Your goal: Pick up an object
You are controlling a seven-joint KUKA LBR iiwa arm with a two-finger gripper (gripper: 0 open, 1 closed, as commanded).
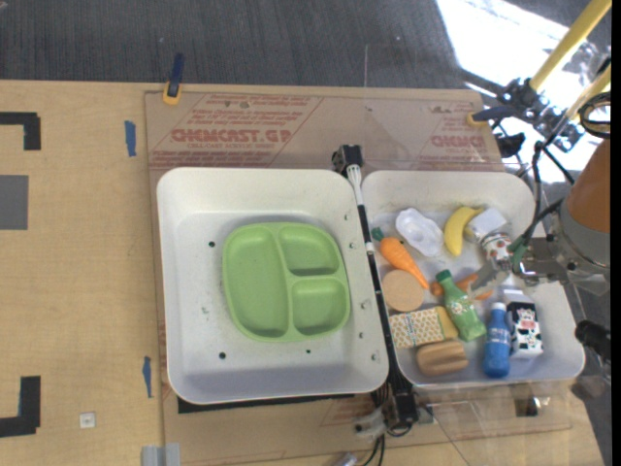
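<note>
Across the right bin [558, 357], a jumble of small toy foods: smooth curved yellow banana [456, 229] at 12 o'clock, long axis running 12 to 6; tapered orange carrot [401, 260] pointing toward 4; green bottle [460, 311] and blue bottle [497, 340] lying near 6. At 3 o'clock, gripper [505, 257] low among them, grip state impossible to tell. Left bin [184, 289] holding a matte green three-compartment plate [286, 280]. Behind, board printed "CHEMCAST".

The arm [594, 212] is cut off at the right edge.
</note>
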